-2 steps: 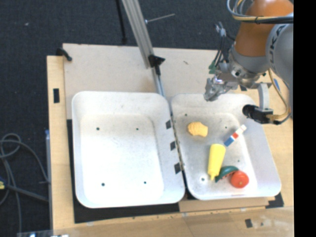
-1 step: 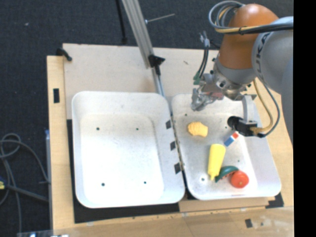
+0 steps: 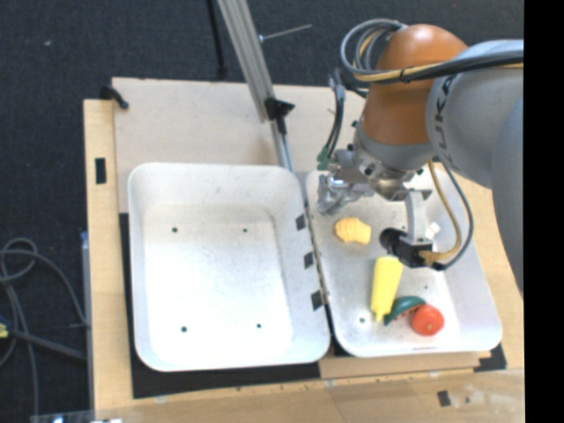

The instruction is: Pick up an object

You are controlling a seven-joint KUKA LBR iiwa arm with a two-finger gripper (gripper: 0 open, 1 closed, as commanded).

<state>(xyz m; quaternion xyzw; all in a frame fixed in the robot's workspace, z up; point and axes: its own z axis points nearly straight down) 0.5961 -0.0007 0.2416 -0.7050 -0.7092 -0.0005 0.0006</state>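
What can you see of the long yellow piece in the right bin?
The long yellow piece looks like smooth plastic, wider at its upper end and narrowing toward the lower one. It lies flat on the floor of the right bin, at a slight slant. Its lower end appears to touch a green piece beside a red round thing. The hand is apart from it, near the bin's upper left.

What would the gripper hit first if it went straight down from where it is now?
Probably the bare floor of the right bin, near its left wall. The small yellow lumpy object lies just beside that line, so the gripper might graze it; depth is unclear.
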